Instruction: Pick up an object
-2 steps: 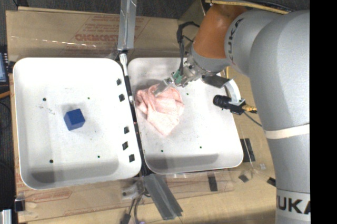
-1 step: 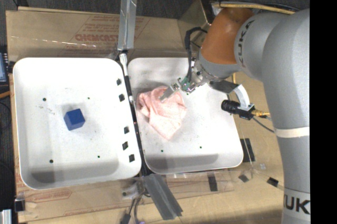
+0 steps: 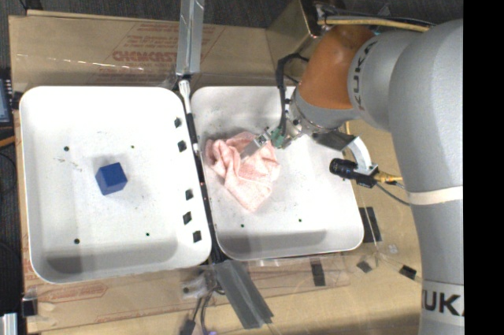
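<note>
A crumpled pink cloth (image 3: 244,168) lies in the right bin (image 3: 315,215), near its left wall. My gripper (image 3: 260,144) reaches in from the right and is down at the cloth's upper edge, touching it. A small blue cube (image 3: 111,177) sits alone in the left bin (image 3: 55,128), left of its middle. The arm's grey body and orange band hang over the right bin's upper right part and hide it.
A raised divider (image 3: 194,168) with black clips runs between the two bins. A metal bar (image 3: 189,30) stands behind them over brown cardboard. A black cable plug (image 3: 350,169) juts over the right bin's right side.
</note>
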Motion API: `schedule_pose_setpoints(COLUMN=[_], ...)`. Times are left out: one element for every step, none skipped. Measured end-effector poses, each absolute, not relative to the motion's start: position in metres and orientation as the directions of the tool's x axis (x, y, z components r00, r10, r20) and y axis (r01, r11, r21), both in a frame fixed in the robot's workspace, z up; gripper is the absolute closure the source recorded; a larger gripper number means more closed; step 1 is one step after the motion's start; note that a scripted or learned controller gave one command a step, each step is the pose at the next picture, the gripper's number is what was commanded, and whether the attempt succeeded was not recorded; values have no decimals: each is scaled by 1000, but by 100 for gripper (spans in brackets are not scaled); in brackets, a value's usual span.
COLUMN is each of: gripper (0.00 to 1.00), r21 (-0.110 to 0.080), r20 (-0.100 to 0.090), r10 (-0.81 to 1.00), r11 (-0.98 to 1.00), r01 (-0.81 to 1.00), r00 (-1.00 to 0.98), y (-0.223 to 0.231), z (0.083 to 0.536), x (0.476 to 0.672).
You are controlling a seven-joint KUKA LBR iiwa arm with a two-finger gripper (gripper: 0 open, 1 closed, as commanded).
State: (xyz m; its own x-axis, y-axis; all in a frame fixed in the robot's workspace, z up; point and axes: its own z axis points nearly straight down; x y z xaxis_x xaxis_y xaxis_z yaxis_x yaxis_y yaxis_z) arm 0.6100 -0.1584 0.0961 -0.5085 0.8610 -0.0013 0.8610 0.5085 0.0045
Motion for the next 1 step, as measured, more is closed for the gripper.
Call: schedule_pose_setpoints(gripper=[100], r21=[5], r20=[-1], r10=[859], r11=[512], r01=[859], r00=[-512], y=[-158], z=[107], x=[611])
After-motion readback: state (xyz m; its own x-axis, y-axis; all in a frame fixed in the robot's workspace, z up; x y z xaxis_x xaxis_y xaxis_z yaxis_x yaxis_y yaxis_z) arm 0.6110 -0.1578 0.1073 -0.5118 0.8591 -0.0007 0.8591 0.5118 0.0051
